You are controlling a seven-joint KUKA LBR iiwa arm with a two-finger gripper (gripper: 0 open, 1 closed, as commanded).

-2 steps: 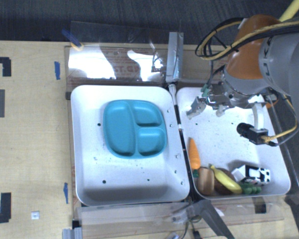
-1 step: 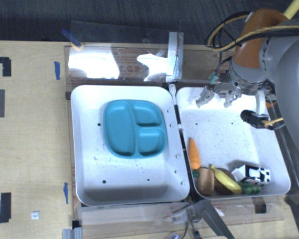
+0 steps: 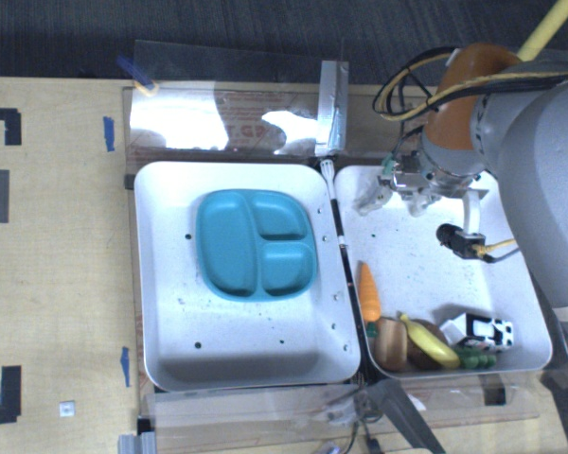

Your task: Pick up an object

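The carrot (image 3: 368, 293), orange and tapered, was seen against the right bin's (image 3: 511, 282) left wall, with a yellow banana (image 3: 430, 340), a brown piece and a black-and-white toy (image 3: 488, 330) crowded along the near edge, probably slid there. The gripper (image 3: 398, 193) was held over bare floor at the far end, well apart from them; finger state could not be told. A blue divided plate (image 3: 256, 242) was centred in the left bin (image 3: 161, 282).
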